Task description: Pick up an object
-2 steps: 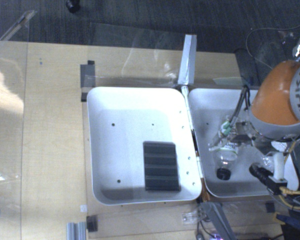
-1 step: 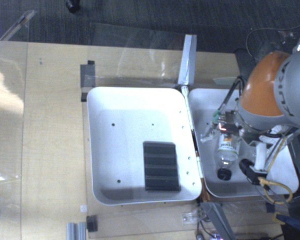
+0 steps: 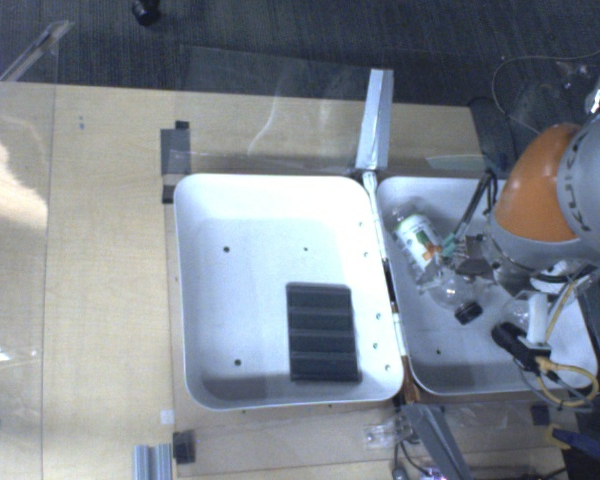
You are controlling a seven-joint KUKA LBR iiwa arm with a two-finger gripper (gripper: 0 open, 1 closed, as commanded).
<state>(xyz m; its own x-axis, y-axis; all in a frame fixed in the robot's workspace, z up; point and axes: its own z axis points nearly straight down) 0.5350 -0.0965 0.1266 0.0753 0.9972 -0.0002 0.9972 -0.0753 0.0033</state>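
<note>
Your end effector (image 3: 458, 273) hangs low over the right bin (image 3: 435, 373), near its middle, under the grey arm (image 3: 590, 188) with the orange band (image 3: 533, 193) that comes in from the right. You see it mostly from above, with cables and dark parts around it, so you cannot tell if it is apart or together.

Just to the left of the end effector lies a clear plastic bottle with a white and green label (image 3: 418, 238). It lies on its side, tilted, in the upper left part of the right bin, close to the wall that this bin shares with the left one. The bottle seems to reach up to the end effector, but you cannot tell if they touch, and nothing shows it clamped. A small dark piece (image 3: 468, 313) lies on the bin floor just below the end effector.

In the left bin (image 3: 210, 268) you find a black ribbed block (image 3: 322, 333), flat on the floor, in the lower right part, well apart from the end effector.

Both bins stand side by side on the light wooden table (image 3: 90, 298). A grey metal bar (image 3: 373, 118) stands behind them, at the place where the two bins meet.
</note>
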